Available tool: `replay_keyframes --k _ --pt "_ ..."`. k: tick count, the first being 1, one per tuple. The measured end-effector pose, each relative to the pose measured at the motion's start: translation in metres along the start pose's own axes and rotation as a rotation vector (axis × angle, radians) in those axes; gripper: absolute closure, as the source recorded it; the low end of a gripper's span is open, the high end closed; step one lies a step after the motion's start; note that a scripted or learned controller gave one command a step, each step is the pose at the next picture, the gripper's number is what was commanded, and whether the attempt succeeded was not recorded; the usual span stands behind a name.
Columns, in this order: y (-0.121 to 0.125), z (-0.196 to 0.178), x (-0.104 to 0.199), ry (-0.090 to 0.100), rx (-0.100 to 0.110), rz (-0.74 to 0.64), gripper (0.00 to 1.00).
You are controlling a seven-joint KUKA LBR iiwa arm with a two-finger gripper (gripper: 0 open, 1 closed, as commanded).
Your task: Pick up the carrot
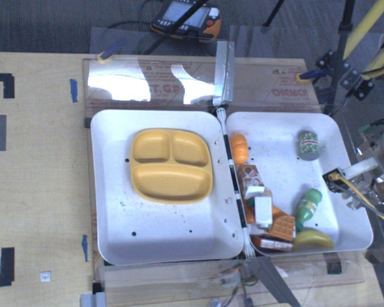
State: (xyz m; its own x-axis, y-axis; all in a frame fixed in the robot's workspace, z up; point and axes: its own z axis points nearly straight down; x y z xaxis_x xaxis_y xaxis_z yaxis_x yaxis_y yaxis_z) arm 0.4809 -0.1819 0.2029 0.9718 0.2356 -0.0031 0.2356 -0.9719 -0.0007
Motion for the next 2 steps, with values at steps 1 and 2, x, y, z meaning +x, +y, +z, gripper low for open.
replay_keyframes --k 1,2 --pt "-0.001 -0.009 0.001 -0.002 0.001 -0.003 1.00" --pt "0.030 -0.056 -0.009 0.000 0.001 0.035 1.00"
